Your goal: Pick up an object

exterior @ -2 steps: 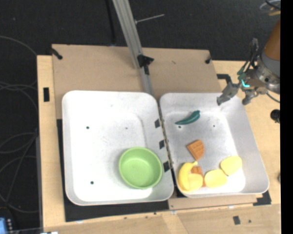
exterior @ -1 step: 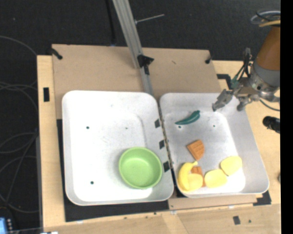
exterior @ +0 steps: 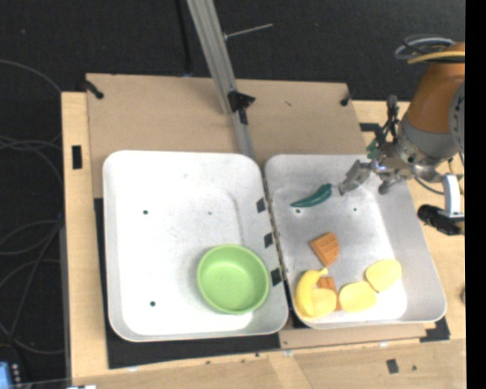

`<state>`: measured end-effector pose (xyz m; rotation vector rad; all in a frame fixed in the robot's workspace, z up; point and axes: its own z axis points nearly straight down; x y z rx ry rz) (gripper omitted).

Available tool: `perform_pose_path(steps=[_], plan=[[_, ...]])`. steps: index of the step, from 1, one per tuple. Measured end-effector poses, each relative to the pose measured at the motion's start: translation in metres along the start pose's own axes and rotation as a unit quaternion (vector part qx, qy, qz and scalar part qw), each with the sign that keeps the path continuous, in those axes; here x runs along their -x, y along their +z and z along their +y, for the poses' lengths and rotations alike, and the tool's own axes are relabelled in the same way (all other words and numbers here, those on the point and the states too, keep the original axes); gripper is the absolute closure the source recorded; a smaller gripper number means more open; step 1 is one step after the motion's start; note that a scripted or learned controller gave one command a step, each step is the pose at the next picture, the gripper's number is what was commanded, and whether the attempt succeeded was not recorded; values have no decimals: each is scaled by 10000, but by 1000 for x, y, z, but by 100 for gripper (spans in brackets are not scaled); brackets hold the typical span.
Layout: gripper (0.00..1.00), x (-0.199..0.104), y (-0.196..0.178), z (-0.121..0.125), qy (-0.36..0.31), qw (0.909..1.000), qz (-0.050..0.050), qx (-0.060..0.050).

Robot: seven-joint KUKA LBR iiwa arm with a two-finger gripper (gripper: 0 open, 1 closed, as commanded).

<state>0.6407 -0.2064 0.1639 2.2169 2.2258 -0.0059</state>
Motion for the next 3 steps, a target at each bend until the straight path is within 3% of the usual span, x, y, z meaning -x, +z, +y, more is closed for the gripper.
perform_pose_path(steps=[1, 2, 3], plan=[[0, 3, 44, 4, -6, 10000, -1, -5], [100, 4, 28, 6, -23, 10000, -24, 33], [100, 5, -16, 8, -6, 10000, 9, 46]])
